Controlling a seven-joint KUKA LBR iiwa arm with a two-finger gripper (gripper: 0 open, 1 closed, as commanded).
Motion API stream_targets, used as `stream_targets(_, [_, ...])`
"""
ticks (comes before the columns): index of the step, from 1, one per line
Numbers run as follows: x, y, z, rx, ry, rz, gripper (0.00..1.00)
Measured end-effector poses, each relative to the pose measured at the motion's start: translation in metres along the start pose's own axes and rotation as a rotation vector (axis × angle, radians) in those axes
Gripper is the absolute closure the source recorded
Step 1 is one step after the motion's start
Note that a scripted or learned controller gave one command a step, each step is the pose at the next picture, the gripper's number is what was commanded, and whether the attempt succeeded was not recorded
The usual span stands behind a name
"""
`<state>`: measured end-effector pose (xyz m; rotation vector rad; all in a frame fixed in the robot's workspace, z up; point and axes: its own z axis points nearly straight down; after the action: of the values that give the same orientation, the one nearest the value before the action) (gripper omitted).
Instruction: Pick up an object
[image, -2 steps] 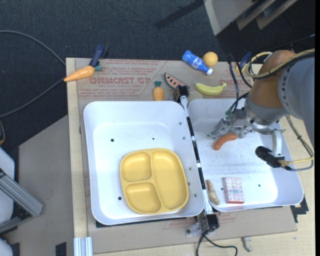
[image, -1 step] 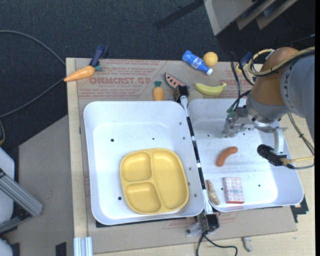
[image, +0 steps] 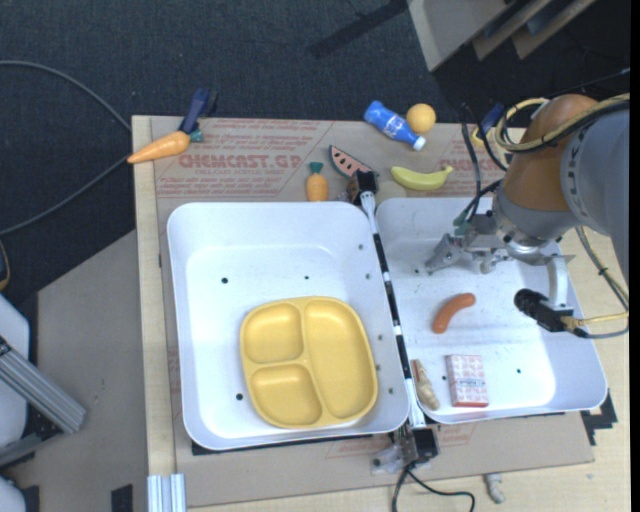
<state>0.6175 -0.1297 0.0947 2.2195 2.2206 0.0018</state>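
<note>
sausage: small, orange-red, lying slantwise in right bin
gripper: just beyond sausage, finger state cannot be told

Robot lab: bench, white bins, cables.

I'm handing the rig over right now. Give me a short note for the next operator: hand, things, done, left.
Hand: low over the back of the right bin; nothing seen held.
Right bin: sausage mid-floor, just in front of the hand; small box and a brown piece at the front.
Left bin: yellow divided plate.
Behind the bins on the board: banana, bottle, carrot.
Done: nothing picked.
Left: grasp and lift one thing; the sausage looks nearest.
</note>
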Motion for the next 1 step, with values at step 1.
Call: stream_targets(1, [0.0161,-0.0639,0.0105,0.005,0.001,0.001,0.0])
